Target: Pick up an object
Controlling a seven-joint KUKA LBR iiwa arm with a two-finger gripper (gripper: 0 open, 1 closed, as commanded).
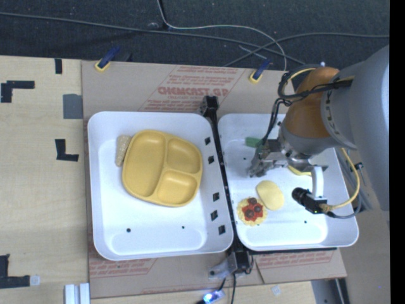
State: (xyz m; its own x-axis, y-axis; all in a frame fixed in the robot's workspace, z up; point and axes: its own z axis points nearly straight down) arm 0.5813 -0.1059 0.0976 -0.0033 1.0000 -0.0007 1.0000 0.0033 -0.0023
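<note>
In the right bin (335,233) lie a pale yellow rounded piece (271,194) and, just left of and below it, a small round toy pizza with red toppings (252,211). A green object (253,142) peeks out beside the arm near the bin's middle. My gripper (259,164) reaches down into the right bin from the right, its tip just above and left of the yellow piece. A yellowish edge (299,167) shows under the wrist. The left bin (152,236) holds a yellow divided plate (162,167) with a tan spongy piece (121,149) tucked against its left side.
A black divider (218,170) runs between the two bins. The grey arm with its orange band (316,106) covers the right bin's upper right. Cables (329,201) loop along the right bin's side. Cardboard (190,87) lies under both bins.
</note>
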